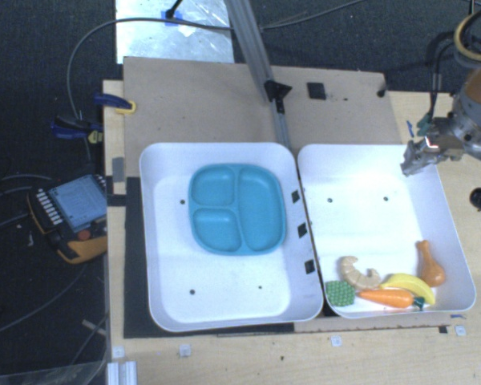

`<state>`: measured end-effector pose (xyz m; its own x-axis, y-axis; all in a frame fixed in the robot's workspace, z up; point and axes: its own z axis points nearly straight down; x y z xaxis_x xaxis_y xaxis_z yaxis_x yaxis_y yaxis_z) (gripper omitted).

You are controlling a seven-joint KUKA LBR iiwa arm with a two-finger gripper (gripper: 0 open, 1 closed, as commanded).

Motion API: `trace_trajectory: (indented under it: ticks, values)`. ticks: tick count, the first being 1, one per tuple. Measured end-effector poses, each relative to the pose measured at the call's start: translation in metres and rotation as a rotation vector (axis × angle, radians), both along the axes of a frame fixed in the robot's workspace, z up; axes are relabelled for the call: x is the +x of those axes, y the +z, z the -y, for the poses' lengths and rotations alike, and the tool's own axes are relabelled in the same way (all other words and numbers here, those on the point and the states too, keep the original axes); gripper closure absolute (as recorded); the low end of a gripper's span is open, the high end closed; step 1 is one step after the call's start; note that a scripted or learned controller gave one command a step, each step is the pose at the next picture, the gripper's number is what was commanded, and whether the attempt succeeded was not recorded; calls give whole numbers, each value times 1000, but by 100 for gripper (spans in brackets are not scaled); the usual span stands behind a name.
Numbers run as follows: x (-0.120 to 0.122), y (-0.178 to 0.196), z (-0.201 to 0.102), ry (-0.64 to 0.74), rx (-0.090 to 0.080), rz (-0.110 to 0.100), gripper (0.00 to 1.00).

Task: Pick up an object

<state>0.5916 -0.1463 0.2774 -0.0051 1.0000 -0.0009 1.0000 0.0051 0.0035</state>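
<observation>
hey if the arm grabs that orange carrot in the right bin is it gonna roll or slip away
The carrot looks smooth and tapered, so it may slip from a pinch near its thin end. Its round body would probably roll if nudged, though the banana beside it and the right bin wall likely limit that. It looks rigid, not floppy.

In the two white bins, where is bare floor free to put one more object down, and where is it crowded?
Right bin: the floor is bare from the far rim down to the toy food. The near edge is crowded by shrimp, carrot, banana. Left bin: bare strip in front of the blue divided plate.
</observation>
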Motion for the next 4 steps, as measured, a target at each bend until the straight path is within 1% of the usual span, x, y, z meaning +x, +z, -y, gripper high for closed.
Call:
trace_trajectory:
  ticks: [1, 2, 3, 4]
  values:
    - [2, -17, -53, 5, 2, -2, 100]
    - [8, -13, -112, 6, 3, -1, 100]
    - [7, -21, -155, 5, 3, -2, 100]
    - [1, -33, -206, 5, 3, -3, 100]
